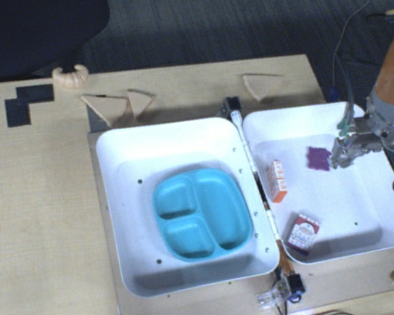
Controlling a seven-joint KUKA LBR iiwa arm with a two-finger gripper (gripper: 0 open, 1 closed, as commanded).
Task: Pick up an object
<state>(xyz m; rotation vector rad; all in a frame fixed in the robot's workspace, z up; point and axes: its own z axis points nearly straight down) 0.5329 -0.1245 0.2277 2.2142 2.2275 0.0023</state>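
Over the right bin [385, 235], the gripper [343, 152] is hovering just beside a purple object [319, 158] — whether its fingers are apart cannot be told. An orange carton [277, 180] and red packet [303, 232] are lying nearby — a blue tray [201, 212] is sitting in the left bin [126, 200].

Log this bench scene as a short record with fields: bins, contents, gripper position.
left bin: shallow white bin holding a blue three-compartment plastic tray
right bin: shallow white bin holding three items
item 1: small orange-and-white carton, near the divider
item 2: small purple flat piece, beside the gripper
item 3: red-and-white packet, near the front wall
gripper: gripper low over the right bin, right of the purple piece
held object: none seen
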